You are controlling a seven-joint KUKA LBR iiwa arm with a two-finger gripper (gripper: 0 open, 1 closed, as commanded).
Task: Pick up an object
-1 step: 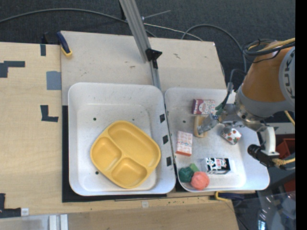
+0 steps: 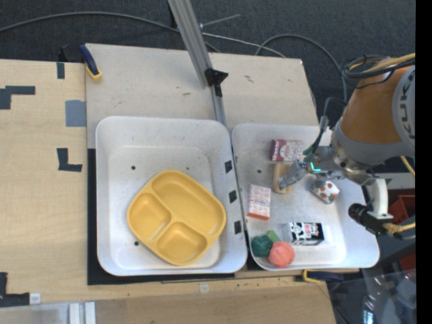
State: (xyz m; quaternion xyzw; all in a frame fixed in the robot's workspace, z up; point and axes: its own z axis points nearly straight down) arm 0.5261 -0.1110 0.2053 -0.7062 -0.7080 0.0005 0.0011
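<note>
Right of centre, gripper (image 2: 295, 176) hovers low over tan block (image 2: 281, 179) in right bin (image 2: 358, 252), approach step; finger gap can't tell. Next: descend, close.

Just 1 camera, fixed high above the bench (image 2: 169, 79), looking down at a slant. Far enough back to fit both white bins whole: left bin (image 2: 115, 137) near the middle, right bin (image 2: 358, 252) toward the right. Dark floor along the top edge, so tilted away toward the far side. Arm (image 2: 378, 117) coming in from the right and cropped by the frame edge. No 2nd view, so no overlap to compare.
</note>
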